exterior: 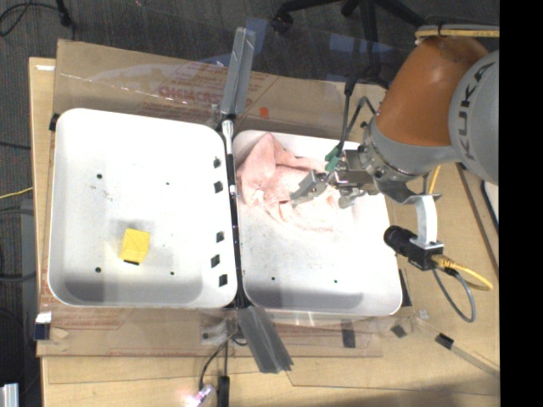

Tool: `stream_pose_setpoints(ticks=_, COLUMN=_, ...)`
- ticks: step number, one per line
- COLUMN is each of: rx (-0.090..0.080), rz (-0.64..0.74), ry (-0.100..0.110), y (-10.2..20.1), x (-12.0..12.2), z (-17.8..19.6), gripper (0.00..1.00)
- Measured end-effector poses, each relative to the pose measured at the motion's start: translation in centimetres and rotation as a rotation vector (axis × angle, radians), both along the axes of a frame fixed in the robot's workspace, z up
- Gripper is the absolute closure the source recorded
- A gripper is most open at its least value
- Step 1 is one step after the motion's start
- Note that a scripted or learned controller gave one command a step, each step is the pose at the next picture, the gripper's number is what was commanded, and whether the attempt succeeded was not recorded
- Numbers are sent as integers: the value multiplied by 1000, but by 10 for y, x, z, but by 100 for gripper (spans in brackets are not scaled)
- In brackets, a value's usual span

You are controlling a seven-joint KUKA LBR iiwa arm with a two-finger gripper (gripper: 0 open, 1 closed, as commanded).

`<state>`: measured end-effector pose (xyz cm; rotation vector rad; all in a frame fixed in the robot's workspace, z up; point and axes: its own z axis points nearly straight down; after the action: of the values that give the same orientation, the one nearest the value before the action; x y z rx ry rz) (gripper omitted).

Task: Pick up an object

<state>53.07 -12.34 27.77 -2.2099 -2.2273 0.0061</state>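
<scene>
Against the right bin's (373, 291) far-left corner I see a pink cloth (265, 175), bunched along the divider. My gripper (316, 188) hovers at the cloth's right edge, fingers slightly apart, holding nothing; cloth lies leftward.

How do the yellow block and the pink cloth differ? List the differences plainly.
The yellow block is small, boxy and bright yellow; the pink cloth is larger, pale pink, soft and crumpled.
The block lies in the left bin; the cloth lies in the right bin.
The block sits far from the gripper; the cloth lies right beside it.
Both rest on white bin floors.
</scene>
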Motion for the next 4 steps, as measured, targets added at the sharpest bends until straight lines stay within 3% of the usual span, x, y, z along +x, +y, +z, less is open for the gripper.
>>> stream_pose_setpoints(ticks=1, rx=0, rz=34, ry=1, y=-6, x=40, z=-162, gripper=0)
stream_pose_setpoints(ticks=2, rx=-1, rz=-23, ry=-3, y=-30, x=93, z=-186, gripper=0)
stream_pose_setpoints(ticks=3, rx=-1, rz=-196, ry=-1, y=-24, x=104, z=-172, gripper=0)
stream_pose_setpoints(ticks=4, rx=0, rz=-192, ry=1, y=-24, x=104, z=-162, gripper=100)
